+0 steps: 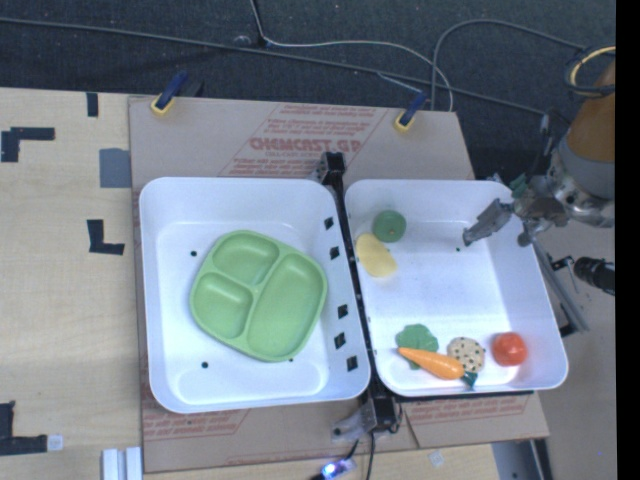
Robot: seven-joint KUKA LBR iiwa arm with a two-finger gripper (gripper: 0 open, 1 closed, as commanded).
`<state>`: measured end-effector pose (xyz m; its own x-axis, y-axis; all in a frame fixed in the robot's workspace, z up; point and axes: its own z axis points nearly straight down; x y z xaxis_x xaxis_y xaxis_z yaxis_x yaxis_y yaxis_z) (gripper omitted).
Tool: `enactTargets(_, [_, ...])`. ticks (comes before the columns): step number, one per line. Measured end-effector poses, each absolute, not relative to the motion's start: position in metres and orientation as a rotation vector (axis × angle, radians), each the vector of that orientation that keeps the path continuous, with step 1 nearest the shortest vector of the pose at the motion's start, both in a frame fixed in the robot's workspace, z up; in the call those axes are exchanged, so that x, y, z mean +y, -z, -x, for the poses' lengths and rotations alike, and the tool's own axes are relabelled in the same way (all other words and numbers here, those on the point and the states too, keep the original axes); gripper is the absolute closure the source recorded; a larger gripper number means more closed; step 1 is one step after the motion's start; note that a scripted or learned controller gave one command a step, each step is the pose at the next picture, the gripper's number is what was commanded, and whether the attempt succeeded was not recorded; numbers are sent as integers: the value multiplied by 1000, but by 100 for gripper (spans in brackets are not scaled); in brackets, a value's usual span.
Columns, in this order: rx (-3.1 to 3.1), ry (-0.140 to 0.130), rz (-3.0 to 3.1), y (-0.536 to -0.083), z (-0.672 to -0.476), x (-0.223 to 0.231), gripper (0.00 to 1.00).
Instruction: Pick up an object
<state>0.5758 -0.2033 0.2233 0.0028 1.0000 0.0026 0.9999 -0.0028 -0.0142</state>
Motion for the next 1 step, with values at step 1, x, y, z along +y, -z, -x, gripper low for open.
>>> enactTargets(1, [-2222, -2, 2220, -231, -579, -203, 0])
